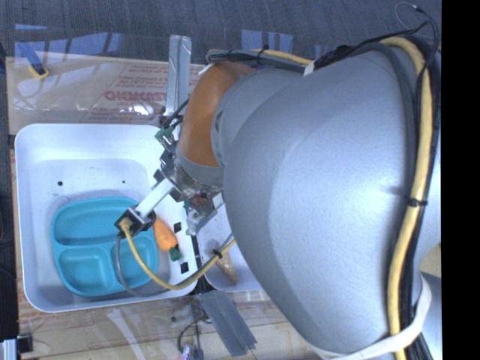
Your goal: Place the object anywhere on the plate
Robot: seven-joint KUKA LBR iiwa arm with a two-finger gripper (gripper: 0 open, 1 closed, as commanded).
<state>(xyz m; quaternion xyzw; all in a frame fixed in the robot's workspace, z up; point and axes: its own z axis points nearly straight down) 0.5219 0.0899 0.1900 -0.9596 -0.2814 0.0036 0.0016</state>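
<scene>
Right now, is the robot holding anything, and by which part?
Cannot tell. An orange object sits beside the gripper at the blue plate's right edge, but no hold on it is visible.

Dark grey floor [112, 2], perhaps carpet; tan bench [67, 322] (clear plastic sheet [90, 81] taped over).

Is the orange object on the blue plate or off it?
Apparently off: the orange object sits just beyond the blue plate's right rim; overlap cannot be told.
</scene>
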